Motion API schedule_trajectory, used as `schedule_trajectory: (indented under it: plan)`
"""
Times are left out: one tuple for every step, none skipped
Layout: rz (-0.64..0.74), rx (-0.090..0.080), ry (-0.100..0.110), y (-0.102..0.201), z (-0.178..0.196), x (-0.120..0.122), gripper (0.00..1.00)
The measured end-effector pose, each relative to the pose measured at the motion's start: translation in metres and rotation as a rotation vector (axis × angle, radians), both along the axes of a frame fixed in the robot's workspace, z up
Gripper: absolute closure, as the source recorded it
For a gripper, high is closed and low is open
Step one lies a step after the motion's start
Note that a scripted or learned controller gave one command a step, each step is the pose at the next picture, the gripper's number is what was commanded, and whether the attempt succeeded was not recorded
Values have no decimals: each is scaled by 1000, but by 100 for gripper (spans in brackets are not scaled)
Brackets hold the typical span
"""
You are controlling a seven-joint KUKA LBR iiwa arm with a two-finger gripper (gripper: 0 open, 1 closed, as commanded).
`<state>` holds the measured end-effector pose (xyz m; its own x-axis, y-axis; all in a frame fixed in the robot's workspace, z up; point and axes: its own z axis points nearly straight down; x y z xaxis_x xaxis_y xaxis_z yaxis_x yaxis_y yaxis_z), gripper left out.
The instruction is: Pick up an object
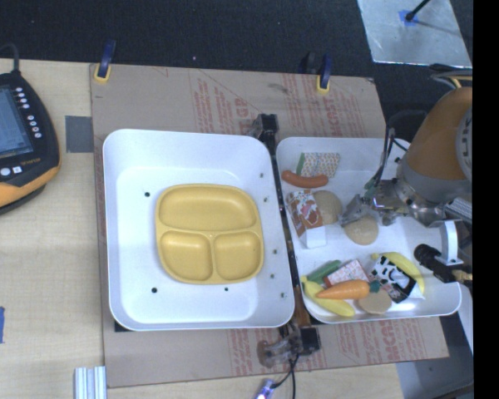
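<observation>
The right bin (362, 152) holds several toy foods: a sausage (304, 179), a printed packet (303, 209), a tan bun (327, 203), a white cube (315, 238), a beige round piece (363, 232), a carrot (343, 289), a banana (331, 306) and a black-and-white toy (391, 279). My gripper (359, 211) is low inside this bin, just above the beige round piece and right of the tan bun. The grey arm with its orange band (437, 144) comes in from the right and hides the bin's right wall.
A yellow divided plate (209, 231) lies in the left bin (125, 223). A teach pendant (12, 144) sits on the bench at far left. Clamps (105, 61) hold the cardboard sheet at the back edge.
</observation>
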<state>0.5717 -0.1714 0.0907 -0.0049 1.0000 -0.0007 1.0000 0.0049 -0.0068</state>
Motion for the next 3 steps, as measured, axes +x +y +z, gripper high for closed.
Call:
schedule_trajectory:
  plan:
    - [2,-1,-6,-1,14,3,100]
    - [2,-1,-5,-1,14,3,0]
    - [1,0,-2,-12,1,-31,0]
